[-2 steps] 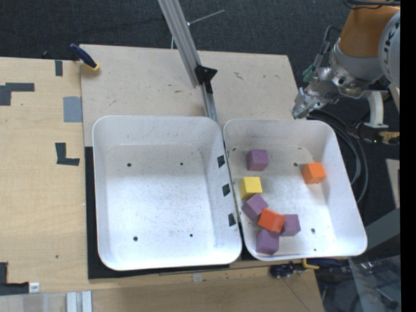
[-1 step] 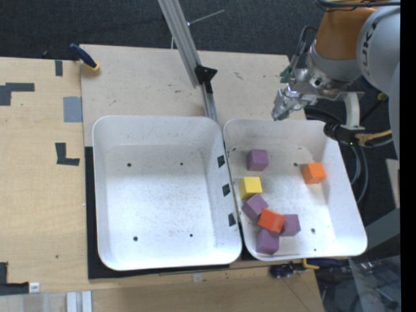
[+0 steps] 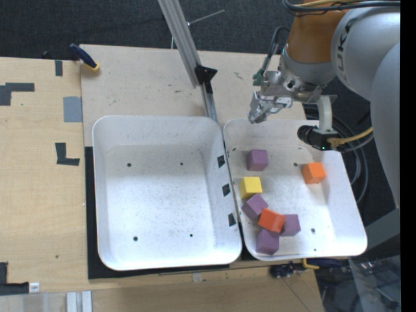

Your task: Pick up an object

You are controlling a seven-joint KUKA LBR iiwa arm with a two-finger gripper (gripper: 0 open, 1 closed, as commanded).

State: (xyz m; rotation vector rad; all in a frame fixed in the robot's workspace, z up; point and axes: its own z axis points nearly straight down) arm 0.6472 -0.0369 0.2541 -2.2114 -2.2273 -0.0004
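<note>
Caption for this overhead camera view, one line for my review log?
KUKA gripper poised above the right bin's far rim, with purple, yellow and orange blocks scattered below; left bin alongside.

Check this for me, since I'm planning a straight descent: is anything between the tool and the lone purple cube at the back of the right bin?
Nothing visible: the tool hangs above the purple foam cube, with bare bin floor between.

purple cube (image 3: 257,159): alone near the right bin's far end, flat on the floor
yellow cube (image 3: 251,186): just behind the cluster, by the left wall
orange cube (image 3: 314,172): apart, toward the right wall
cluster: red-orange block (image 3: 272,221) lying tilted among three purple cubes (image 3: 267,241), touching them
</note>
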